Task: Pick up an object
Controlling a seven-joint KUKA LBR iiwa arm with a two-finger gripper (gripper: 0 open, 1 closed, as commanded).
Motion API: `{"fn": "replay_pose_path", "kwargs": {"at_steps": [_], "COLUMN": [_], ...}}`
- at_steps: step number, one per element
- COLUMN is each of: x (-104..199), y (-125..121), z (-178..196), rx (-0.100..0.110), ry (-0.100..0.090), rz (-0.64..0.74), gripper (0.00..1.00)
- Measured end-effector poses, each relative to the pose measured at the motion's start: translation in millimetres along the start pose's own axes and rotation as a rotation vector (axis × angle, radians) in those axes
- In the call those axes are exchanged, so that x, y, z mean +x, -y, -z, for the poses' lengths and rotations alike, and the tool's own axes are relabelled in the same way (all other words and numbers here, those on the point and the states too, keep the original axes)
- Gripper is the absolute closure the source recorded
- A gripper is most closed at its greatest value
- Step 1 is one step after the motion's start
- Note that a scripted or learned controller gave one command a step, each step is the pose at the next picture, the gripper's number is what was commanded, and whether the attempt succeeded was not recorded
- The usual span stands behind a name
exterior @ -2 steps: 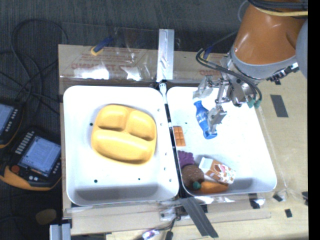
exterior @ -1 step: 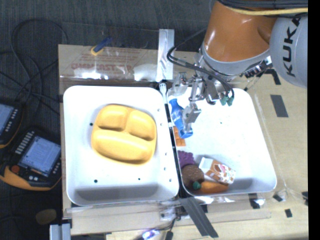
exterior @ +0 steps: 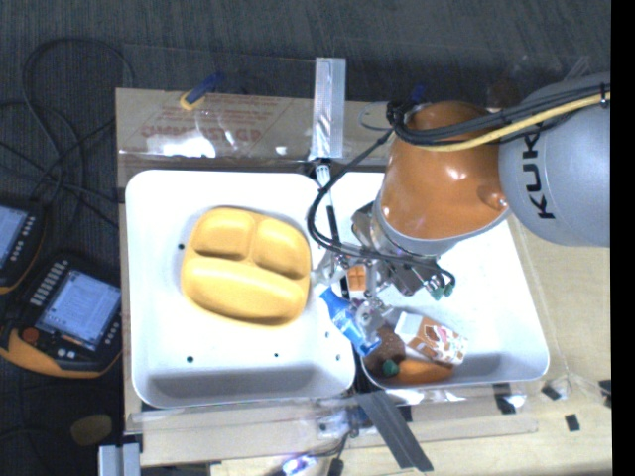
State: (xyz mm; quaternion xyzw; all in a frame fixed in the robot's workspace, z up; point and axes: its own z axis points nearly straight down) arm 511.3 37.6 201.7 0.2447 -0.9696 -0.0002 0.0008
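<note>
My gripper (exterior: pixel 371 307) hangs low over the front left corner of the right bin (exterior: pixel 516 335), under the orange wrist band (exterior: pixel 442 181). Just below it lies a cluster of small things: a blue piece (exterior: pixel 342 319), a dark brown lump (exterior: pixel 390 346), an orange carrot-like piece (exterior: pixel 424 372) and a white and red packet (exterior: pixel 435 341). The gripper's tip is right beside the blue piece and the brown lump; whether it touches either is hidden. A big yellow moulded tray (exterior: pixel 248 264) lies in the left bin (exterior: pixel 159 365).
The arm's grey body (exterior: pixel 566 172) covers the back right of the right bin. A black cable (exterior: pixel 319 216) loops over the wall between the bins. A taped plastic sheet (exterior: pixel 213 122) lies behind the left bin, and handheld controllers (exterior: pixel 60 310) sit off the bench at far left.
</note>
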Motion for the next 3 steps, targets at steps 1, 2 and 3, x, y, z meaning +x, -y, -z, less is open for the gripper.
{"fn": "replay_pose_path", "kwargs": {"at_steps": [1,2,3], "x": [0,27,7], "y": [28,15,74], "z": [56,-19,-19], "rx": [0.0,-0.001,0.0], "ry": [0.003,0.0,0.004], "rz": [0.103,0.328,0.472], "gripper": [1.0,1.0,1.0]}}
